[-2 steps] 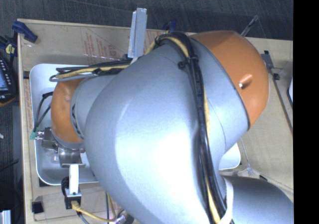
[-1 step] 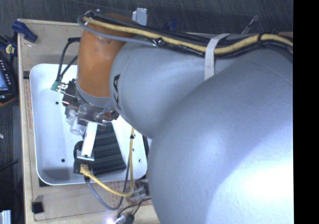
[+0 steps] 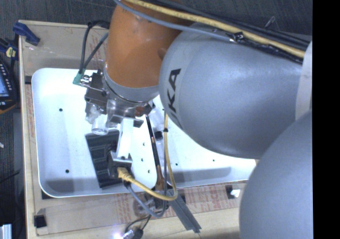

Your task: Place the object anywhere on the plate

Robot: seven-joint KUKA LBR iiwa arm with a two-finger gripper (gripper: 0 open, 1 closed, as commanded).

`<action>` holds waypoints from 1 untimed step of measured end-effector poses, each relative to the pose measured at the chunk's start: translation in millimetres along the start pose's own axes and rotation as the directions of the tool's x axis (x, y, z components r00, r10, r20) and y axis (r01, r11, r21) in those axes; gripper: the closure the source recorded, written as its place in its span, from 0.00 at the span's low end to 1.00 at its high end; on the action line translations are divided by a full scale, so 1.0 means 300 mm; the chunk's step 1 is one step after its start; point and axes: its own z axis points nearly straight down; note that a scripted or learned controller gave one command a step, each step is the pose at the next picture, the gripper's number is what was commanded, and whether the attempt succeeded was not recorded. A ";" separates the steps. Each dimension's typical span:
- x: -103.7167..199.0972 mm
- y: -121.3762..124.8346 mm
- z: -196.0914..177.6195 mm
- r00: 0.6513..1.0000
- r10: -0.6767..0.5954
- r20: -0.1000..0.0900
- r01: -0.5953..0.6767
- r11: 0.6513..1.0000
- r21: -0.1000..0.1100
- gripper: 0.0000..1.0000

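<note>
**Object and plate:** position cannot be told; the arm covers most of the bin floor.

**Jaws:** hang low over the middle of the left white bin [image 3: 48, 126], below the metal wrist block [image 3: 103, 100]. A black ribbed part [image 3: 102, 159] slants down toward the bin's near wall. Whether the jaws are released or clenched cannot be told, and nothing is seen between them.

**Arm:** the orange band [image 3: 133, 41] sits directly above the wrist block. The large grey link [image 3: 234, 94] takes up the right and centre of the view.

**Cabling:** a yellow cable [image 3: 149, 193] loops from beside the black part out over the bin's near rim. A black lead runs from the band down to a small green connector [image 3: 79, 77] at the wrist's left side. A yellow-and-black bundle [image 3: 212, 20] crosses the top of the arm.

**Bin:** shallow and white, with small dark dots on its floor at left.

**Counter** [image 3: 69, 216]**:** pale wood, with a blue clamp [image 3: 25, 32] at its far left corner.
</note>
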 end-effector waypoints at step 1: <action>0.111 -0.040 0.288 0.944 0.331 0.008 -0.331 0.944 0.004 1.00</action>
